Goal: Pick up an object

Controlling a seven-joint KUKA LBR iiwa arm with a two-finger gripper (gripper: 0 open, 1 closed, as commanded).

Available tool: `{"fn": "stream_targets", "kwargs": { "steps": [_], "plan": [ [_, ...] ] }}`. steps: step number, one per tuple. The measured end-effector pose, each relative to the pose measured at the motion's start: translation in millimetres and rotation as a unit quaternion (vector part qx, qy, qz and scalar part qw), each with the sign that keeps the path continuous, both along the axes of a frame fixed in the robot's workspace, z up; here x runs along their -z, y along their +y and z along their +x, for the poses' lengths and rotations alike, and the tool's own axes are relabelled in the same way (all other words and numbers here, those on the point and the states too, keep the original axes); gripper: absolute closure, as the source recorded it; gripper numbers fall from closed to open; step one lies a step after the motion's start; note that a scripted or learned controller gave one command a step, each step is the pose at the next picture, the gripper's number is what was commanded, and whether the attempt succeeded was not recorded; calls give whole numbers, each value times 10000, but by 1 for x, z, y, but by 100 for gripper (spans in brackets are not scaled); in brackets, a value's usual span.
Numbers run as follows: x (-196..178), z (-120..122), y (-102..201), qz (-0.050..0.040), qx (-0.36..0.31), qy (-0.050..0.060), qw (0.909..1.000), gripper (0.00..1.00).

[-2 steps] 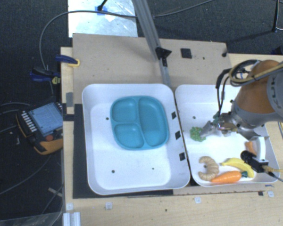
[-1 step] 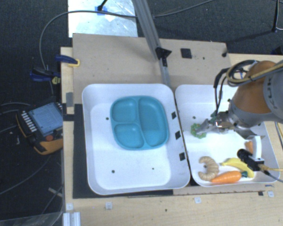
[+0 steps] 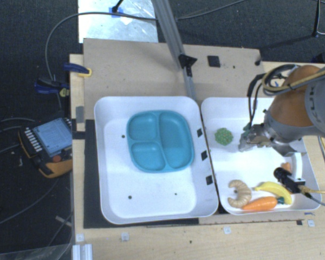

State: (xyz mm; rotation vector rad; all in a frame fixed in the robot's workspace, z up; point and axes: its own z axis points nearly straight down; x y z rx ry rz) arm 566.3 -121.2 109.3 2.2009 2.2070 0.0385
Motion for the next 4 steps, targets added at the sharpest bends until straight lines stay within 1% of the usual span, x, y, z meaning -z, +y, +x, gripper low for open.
{"fn": "stream_targets", "kwargs": {
  "steps": [1,2,3,4],
  "plan": [
    [-63,4,-5,-10,-10,143,9999,100],
    [-107,6,-6,-8,-14,144,9999,100],
    [-152,1,-7,-6,-16,146,9999,100],
    [-136,15,46,4,-36,167,9999,100]
  ]
}}
